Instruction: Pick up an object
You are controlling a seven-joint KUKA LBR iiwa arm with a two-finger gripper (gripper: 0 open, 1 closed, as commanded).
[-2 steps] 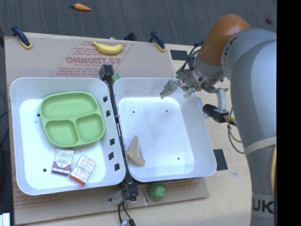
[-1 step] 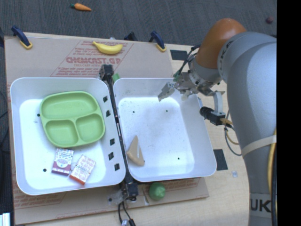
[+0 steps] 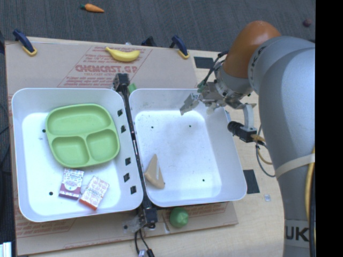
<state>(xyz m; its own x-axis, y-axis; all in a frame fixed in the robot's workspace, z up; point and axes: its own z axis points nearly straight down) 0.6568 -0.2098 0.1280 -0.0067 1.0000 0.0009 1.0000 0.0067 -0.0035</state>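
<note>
A: Camera view, from above: your arm comes in from the right, and the gripper hangs over the far edge of the right bin. You want the state of it? I cannot tell; the tip is small and grey against the white wall, and nothing shows between its ends.

B: Where does the pick sit for you, then?

A: The tan wedge lies in the same bin, well apart from the gripper, toward the near side and a little left of it, close to the divider between the 2 bins. It rests flat on the floor, untouched.

B: And the other bin?

A: Left of the gripper, past the divider, you have the left bin. In it lies a green plate with 3 compartments, and nearer the camera 2 small packets side by side, just beside each other.

B: Anything outside the bins?

A: A yellow banana lies on the cardboard beyond the gripper and to its left. A green ball sits at the near edge, just outside the right bin, well apart from the gripper. An orange carrot lies on the dark floor far beyond, to the left. Blue clamps hold the cardboard's far edge.
</note>
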